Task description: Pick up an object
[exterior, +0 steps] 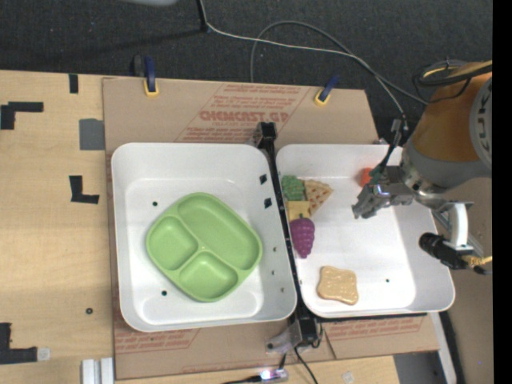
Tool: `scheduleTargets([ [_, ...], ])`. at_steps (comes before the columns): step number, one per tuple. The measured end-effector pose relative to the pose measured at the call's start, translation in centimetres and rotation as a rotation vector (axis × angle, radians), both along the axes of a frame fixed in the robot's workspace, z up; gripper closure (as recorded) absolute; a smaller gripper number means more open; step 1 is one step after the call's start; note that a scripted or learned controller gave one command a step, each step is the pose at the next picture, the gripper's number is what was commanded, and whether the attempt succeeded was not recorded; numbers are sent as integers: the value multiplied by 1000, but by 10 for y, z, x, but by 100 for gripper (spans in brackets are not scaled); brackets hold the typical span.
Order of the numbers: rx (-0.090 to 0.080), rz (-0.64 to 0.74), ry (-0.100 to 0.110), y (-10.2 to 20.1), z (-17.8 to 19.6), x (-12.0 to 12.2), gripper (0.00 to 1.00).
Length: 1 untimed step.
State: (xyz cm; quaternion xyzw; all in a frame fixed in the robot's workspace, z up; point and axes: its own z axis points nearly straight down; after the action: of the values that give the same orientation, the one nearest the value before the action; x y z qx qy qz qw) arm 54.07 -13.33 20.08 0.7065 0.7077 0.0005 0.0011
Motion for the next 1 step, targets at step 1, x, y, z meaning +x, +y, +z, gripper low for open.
scheduleTargets([
  [1, 1, 0, 1, 0, 27, 0, 100],
])
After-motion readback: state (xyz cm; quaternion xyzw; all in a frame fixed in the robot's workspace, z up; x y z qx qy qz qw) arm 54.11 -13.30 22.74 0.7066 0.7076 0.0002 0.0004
